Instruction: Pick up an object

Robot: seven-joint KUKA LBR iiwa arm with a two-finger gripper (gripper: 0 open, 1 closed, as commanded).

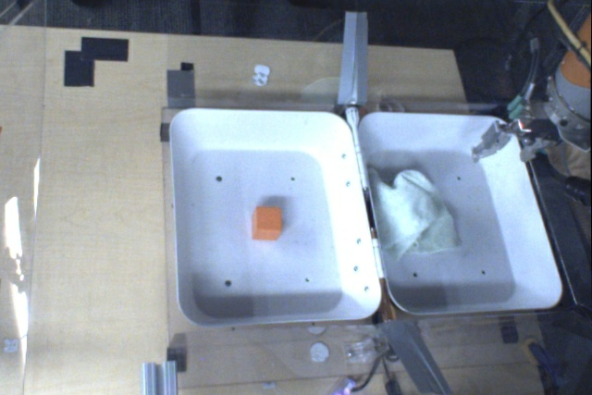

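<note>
- Camera view: my pincer sits at the far right corner of the right bin, above its rim. It is small here, and I cannot tell how it is set; I see nothing in it.
- The arm comes in from the right edge, orange band at the top.
- There are 2 candidates. An orange cube lies alone near the middle of the left bin, well apart from every wall. A crumpled white cloth lies in the right bin, against the wall shared with the left bin.
- My judgement of the step: the approach is not yet made. I am at the bin's edge and have not come down on either thing.
- Next move, as I judge it: pick 1 target. The cloth is nearer, yet it is soft and pale against the white floor. The cube is crisp, but reaching it means crossing the divider. Either way I must centre over the thing, then descend.
</note>
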